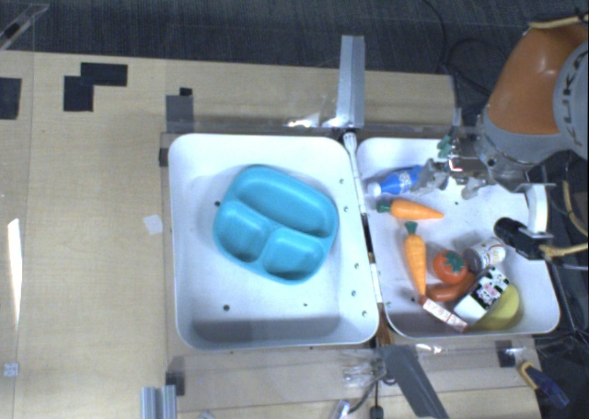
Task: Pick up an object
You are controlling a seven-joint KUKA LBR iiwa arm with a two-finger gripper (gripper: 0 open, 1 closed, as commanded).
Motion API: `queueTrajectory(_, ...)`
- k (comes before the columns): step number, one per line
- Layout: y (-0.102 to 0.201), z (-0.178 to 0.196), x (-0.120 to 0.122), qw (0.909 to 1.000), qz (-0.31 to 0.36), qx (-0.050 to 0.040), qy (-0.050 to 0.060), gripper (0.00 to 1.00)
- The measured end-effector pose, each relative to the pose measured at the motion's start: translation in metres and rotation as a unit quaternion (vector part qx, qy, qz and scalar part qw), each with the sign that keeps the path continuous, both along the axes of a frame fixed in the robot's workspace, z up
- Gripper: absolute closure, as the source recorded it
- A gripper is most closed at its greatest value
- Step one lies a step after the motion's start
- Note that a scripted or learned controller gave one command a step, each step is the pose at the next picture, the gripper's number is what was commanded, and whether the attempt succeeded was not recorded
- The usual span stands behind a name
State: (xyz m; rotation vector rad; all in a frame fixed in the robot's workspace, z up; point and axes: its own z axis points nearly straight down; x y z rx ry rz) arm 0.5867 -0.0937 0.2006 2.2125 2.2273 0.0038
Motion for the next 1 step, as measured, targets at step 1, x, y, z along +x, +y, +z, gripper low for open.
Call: queueTrajectory(1, -0.0233, 0.0461, -0.0392, 0.9995, -0.032, -0.0003, -0.001, 0.0)
